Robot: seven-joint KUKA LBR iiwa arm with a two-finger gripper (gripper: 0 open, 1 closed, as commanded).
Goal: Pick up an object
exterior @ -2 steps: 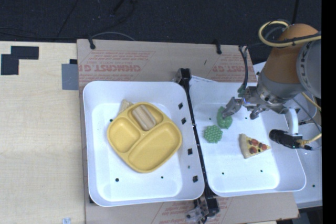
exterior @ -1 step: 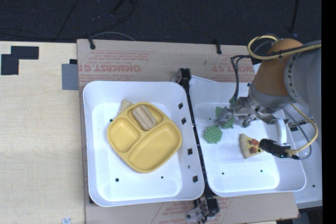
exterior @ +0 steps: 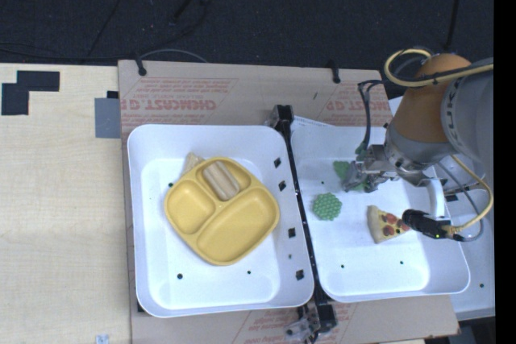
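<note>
In the right bin lie three small things. A round, bumpy green piece sits near the bin's left side, and a pizza-slice toy lies to its right. A small dark green piece is further back. My gripper hangs low over the bin, just right of that small green piece and close against it. Nothing shows as held. The grey wrist and orange band rise behind it to the right.
The left bin holds a yellow divided plate with a tan, bread-like item in its back compartment. A black divider runs between the bins. Cables and a dark hose end hang from the arm beside the pizza slice.
</note>
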